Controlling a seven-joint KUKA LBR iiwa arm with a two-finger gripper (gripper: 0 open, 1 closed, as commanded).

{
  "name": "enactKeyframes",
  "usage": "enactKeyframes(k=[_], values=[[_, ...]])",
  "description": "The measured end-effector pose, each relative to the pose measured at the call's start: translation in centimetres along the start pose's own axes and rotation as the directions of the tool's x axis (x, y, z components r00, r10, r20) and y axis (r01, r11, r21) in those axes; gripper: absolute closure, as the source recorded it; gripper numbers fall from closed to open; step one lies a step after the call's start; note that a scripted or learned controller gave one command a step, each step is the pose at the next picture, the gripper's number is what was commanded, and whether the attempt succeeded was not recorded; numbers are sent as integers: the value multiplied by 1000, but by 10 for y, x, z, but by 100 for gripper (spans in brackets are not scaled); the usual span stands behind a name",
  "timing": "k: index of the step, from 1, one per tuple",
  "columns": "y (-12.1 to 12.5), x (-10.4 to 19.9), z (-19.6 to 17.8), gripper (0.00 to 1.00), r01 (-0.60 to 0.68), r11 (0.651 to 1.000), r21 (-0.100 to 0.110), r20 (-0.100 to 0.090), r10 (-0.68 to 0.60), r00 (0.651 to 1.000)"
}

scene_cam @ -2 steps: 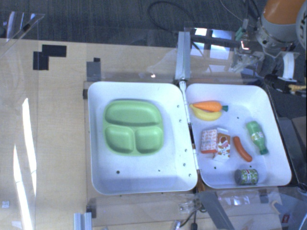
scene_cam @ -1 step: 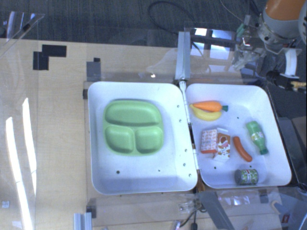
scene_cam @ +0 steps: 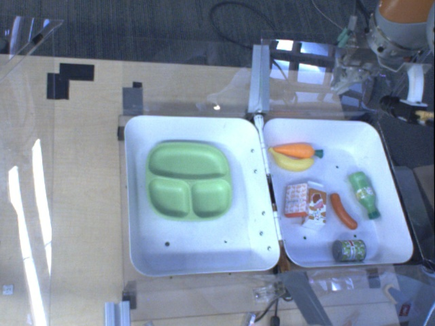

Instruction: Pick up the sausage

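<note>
Sausage (scene_cam: 342,211) flat in right bin (scene_cam: 391,182), long axis slanting upper-left to lower-right

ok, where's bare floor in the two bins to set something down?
Left bin: a strip in front of the green tray, plus thin margins beside it. Right bin: a patch between carrot, bottle and back wall, and the front-left corner beside the can. Crowded mid-bin: carton and sausage lie close.
</note>
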State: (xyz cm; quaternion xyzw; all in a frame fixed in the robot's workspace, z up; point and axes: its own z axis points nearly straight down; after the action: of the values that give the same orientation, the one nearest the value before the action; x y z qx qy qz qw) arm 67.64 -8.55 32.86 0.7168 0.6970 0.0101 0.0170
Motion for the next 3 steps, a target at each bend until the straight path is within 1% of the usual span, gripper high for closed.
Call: enactKeyframes(k=[3], values=[[5, 3, -36, 100, 19, 1000, -24, 6, -19, 1000]])
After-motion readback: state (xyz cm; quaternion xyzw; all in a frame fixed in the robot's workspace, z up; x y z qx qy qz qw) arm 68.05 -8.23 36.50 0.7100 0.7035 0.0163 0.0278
